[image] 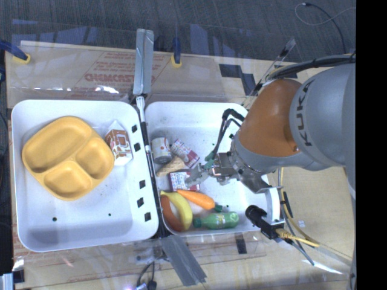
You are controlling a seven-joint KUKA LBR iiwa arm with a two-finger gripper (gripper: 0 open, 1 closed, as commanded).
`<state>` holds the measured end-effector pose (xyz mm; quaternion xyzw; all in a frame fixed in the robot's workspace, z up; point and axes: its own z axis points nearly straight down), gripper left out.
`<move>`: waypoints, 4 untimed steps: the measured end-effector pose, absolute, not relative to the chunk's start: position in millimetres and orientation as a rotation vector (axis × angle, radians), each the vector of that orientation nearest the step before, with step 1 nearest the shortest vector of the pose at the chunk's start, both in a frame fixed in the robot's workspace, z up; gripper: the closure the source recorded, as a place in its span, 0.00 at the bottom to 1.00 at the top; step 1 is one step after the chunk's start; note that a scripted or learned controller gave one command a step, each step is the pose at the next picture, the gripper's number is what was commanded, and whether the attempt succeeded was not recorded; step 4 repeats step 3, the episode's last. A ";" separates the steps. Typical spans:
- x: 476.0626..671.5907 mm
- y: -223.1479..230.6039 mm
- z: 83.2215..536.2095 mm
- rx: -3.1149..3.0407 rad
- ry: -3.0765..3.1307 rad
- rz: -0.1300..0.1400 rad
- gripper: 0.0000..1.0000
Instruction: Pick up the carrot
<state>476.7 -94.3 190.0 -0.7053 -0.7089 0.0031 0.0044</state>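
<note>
We see the carrot point(195, 199) lying in the right bin point(199, 115), near its front edge, touching the banana point(179, 208) and just above the green bottle point(216, 221). The gripper point(199, 175) hovers just above it, beside a red packet point(179, 180); finger state we cannot tell.

The carrot point(196, 199) lies hemmed in: a banana point(179, 206) touches its left end, a green bottle point(217, 220) sits just below, and red packets point(180, 180) crowd just above. The end effector point(202, 174) hangs near its upper side. Bare floor of the right bin point(193, 116) lies along the top.
</note>
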 end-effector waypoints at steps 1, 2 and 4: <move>475.3 -122.2 87.9 -2.333 -2.094 0.006 0.00; 474.3 -122.4 93.5 -2.326 -2.096 0.013 1.00; 530.2 -65.4 211.7 -2.507 -1.882 0.010 1.00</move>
